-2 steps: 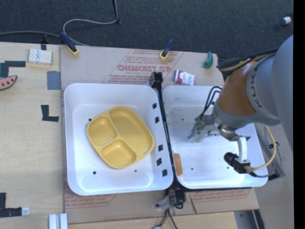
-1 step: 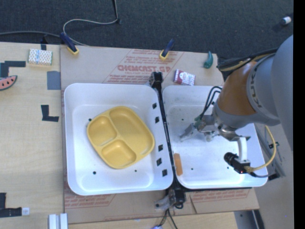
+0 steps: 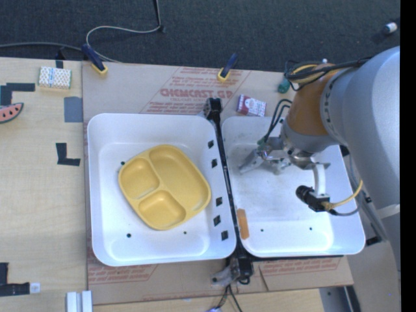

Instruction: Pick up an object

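Note:
A yellow three-compartment plate [image 3: 164,186] lies flat in the middle of the left bin [image 3: 104,135]. A small orange piece [image 3: 242,223] rests against the left wall of the right bin [image 3: 338,239], near its front. My gripper [image 3: 251,162] hangs low over the upper left part of the right bin. It points toward the divider between the bins. It is well behind the orange piece and right of the plate. I see nothing held in it.
The grey arm with its orange band [image 3: 312,106] covers the right bin's far right side. A red and white packet [image 3: 250,105] lies on the cardboard behind the bins. Two yellow clamps [image 3: 227,69] pin the cardboard's back edge. A black cable loop [image 3: 315,199] hangs off the wrist.

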Controlling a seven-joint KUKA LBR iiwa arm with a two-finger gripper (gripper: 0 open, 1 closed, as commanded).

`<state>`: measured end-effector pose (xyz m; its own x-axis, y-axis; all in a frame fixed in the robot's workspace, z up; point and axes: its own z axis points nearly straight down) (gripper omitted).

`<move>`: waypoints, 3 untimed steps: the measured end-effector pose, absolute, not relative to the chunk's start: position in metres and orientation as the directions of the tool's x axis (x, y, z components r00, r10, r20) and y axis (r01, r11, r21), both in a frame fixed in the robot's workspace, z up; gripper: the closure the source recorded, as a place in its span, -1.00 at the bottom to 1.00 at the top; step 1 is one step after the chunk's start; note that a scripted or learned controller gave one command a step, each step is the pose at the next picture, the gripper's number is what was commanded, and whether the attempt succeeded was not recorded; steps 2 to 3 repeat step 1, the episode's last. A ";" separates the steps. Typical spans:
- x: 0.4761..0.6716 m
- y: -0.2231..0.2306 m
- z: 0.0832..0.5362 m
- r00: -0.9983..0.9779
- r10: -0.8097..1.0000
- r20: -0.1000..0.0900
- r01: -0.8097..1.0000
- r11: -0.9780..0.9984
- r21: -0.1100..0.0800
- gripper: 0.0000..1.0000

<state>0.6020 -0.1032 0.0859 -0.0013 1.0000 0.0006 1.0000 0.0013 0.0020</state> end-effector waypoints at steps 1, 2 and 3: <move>0.602 -0.104 0.095 -0.002 1.000 -0.001 1.000 0.002 0.004 1.00; 0.602 -0.104 0.095 -0.002 1.000 -0.001 1.000 0.002 0.004 1.00; 0.602 -0.104 0.095 -0.002 1.000 -0.001 1.000 0.002 0.004 1.00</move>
